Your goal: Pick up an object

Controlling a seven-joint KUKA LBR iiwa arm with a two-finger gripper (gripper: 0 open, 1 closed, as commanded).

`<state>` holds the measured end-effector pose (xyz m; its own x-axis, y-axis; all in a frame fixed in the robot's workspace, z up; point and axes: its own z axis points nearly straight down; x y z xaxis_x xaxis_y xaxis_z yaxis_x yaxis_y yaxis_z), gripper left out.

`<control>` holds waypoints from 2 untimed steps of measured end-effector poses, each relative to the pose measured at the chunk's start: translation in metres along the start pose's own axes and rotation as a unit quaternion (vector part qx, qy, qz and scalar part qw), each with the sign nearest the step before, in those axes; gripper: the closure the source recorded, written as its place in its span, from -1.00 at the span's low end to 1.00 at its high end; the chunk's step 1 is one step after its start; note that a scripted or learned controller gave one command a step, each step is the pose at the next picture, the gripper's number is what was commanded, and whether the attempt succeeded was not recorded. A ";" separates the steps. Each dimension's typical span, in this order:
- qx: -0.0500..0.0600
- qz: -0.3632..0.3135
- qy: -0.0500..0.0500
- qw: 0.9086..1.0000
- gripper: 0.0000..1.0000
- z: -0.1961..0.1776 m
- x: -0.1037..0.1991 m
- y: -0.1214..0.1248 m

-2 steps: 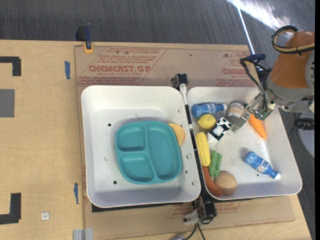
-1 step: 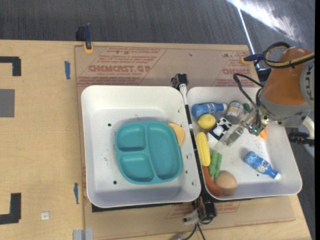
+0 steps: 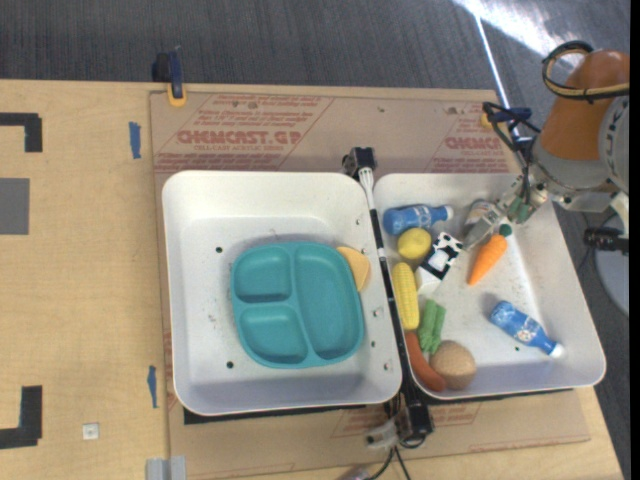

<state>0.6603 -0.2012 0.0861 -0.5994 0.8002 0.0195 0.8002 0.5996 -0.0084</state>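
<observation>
My gripper (image 3: pixel 497 218) hangs over the far part of the right bin (image 3: pixel 575 298), just above the leafy end of an orange carrot (image 3: pixel 487 259) that lies at a slant on the bin floor. Whether it touches the carrot I cannot tell. To the left of the carrot lie a blue bottle (image 3: pixel 415 216), a yellow lemon (image 3: pixel 414 242) and a small black-and-white object (image 3: pixel 443 256). Along the bin's left wall lie a corn cob (image 3: pixel 404 294), a green vegetable (image 3: pixel 431 325), a red one (image 3: pixel 422 364) and a brown potato (image 3: pixel 455 362). A second blue bottle (image 3: pixel 522 329) lies near the right wall.
The left bin (image 3: pixel 190 268) holds a teal divided plate (image 3: pixel 297 303) and a yellow piece (image 3: pixel 356 266) by its right wall. The arm's orange band (image 3: pixel 580 103) stands beyond the right bin's far corner. A blue clamp (image 3: pixel 170 71) sits at the board's far left edge.
</observation>
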 end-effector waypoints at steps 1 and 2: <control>-0.005 -0.112 -0.011 0.994 -1.00 0.002 0.088 -0.013; -0.005 -0.121 -0.018 0.993 -1.00 0.000 0.130 -0.013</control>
<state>0.5722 -0.1045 0.0889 -0.7739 0.6331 -0.0160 0.6332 0.7740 0.0026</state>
